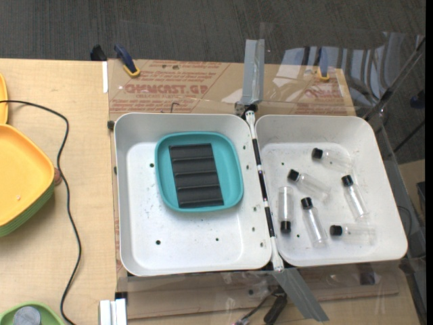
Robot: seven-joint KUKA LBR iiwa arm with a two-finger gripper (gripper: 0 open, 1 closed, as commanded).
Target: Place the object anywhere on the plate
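Two shallow white bins sit side by side in the middle of the frame, both with rounded corners and a smooth, slightly speckled floor. The left bin holds a teal plate in its upper half. The plate is a glossy rounded rectangle with a raised rim, and a dark ribbed insert lies flat in its well.

The objects to be moved are all in the right bin: six small clear vials with black caps, lying on their sides and apart from the plate. One vial lies near the top and another just below it to the left. A third slants down the right side. Two lie close together at lower centre — one upright in the frame and one tilted. The last lies at lower right.

A grey metal post rises behind the seam between the bins. Under and behind them lies brown cardboard with red print, pinned by a blue and yellow clamp. To the left is a pale wooden table — a black cable snakes across it beside a yellow dish at the edge. Dark carpet fills the top of the frame.
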